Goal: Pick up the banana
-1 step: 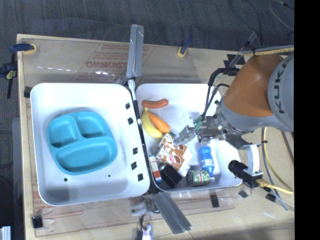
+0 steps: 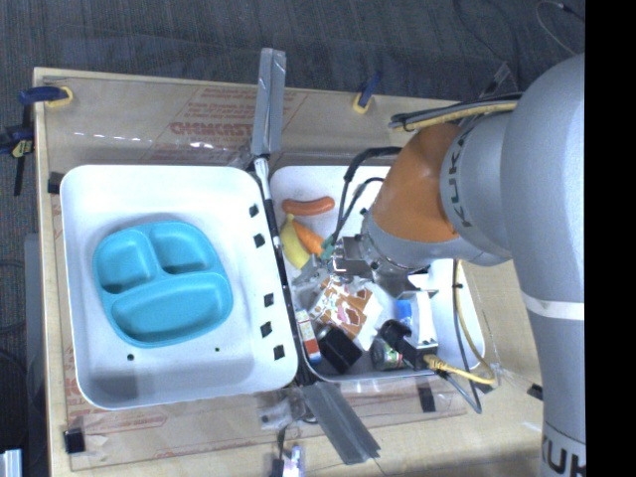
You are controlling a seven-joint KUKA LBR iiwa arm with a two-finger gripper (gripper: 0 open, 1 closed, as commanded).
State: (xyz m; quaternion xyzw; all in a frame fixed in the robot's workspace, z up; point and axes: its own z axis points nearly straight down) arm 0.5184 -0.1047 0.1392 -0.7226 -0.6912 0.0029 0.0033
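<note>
The banana (image 2: 293, 246) is a short yellow piece lying near the left wall of the right bin (image 2: 298, 182), with an orange carrot-like piece (image 2: 311, 238) leaning on its right side. My gripper (image 2: 341, 259) hangs low over the middle of this bin, just right of the banana and the orange piece. The grey arm with its orange band (image 2: 422, 192) covers much of the bin's right half.
A reddish sausage (image 2: 308, 206) lies at the back of the right bin. A printed snack packet (image 2: 344, 306), black items (image 2: 338, 349) and a blue item (image 2: 402, 312) crowd its front. The left bin (image 2: 89, 192) holds a blue divided plate (image 2: 164, 281).
</note>
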